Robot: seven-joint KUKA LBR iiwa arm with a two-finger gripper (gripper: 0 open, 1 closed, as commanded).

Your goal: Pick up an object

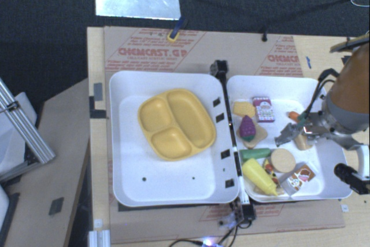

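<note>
- Toy food fills the right bin [277, 85]: a yellow block [243, 109], a small red-and-white carton [264, 109], a purple grape bunch [247, 127] lying on a tan slice, a green piece [255, 154], a yellow squeeze bottle [259, 177], a round tan disc [282, 160] and a printed packet [296, 176]. We cannot say which one the arm is after.
- Gripper [296, 135] sits low over the right bin's middle, near a small tan piece [302, 142] and an orange bit [293, 115]. From this angle we cannot tell how the pincer stands, nor whether anything is in it.
- Risk one: crowding. The disc, packet, bottle and green piece touch or overlap, so we judge a descent there could push neighbours instead of seating one cleanly.
- Risk two: flat items. The packet and disc lie low on the floor; we expect a pinch to slip off them.
- Risk three: the rounded bottle and grape bunch may roll or squirt out sideways.
- Edges: the far wall of the right bin lies close beside the wrist, and the hinge strip [229, 124] between the bins bounds the toys on the other side.
- Open room: bare floor shows along the bin's back stretch, behind the carton. The left bin [127, 182] holds a yellow divided tray [176, 123], with bare white floor all around it.
</note>
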